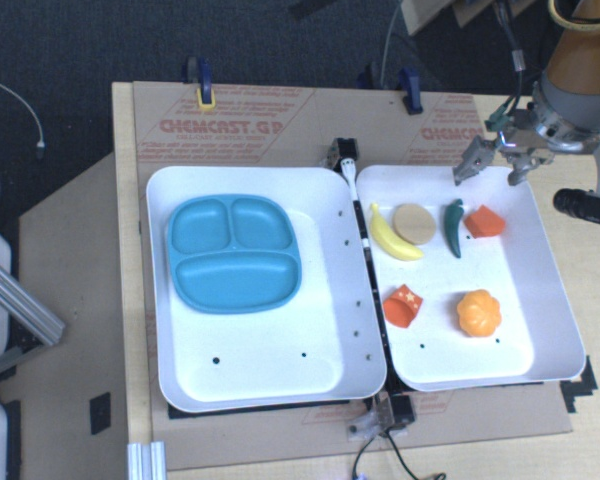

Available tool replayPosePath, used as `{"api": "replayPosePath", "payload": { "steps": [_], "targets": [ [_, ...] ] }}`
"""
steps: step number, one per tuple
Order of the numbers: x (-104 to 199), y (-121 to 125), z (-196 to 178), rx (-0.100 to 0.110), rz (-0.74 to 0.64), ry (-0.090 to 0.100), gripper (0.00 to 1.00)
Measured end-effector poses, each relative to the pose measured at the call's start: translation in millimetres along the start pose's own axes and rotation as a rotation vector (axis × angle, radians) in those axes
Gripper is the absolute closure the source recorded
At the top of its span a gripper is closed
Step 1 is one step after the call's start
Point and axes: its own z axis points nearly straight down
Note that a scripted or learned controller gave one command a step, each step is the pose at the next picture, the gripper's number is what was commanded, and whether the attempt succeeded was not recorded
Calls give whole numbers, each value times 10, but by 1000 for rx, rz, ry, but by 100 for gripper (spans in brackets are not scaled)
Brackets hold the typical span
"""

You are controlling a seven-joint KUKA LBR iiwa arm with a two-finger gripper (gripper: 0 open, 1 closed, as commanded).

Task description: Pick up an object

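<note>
Gripper [493, 164] spread wide, grasping nothing, poised above right bin's [540, 298] far edge, near green pepper [453, 227]

Two white bins sit side by side on a brown board [280, 118] w/ red print on it. Left bin [325, 298] has a blue divided plate [235, 253] in its upper left part, three compartments, rest of the bin floor is bare white w/ a couple small dark dots. Right bin [530, 353] touches the left one along the middle seam. Two blue clamps, one [204, 80] at the board's far left edge and another [410, 88] further right. Black clip [344, 152] at the top of the seam, another clip w/ a cable [385, 416] at the bottom. Dark carpet [130, 18] behind, thin white cord [30, 118] at far left.
</note>
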Motion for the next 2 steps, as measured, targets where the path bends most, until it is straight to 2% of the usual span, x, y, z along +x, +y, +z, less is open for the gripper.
{"api": "replayPosePath", "payload": {
  "steps": [1,2],
  "targets": [
    [-11,33,627,7,0,2,0],
    [-85,3,1207,4,0,1,0]
  ]
}}
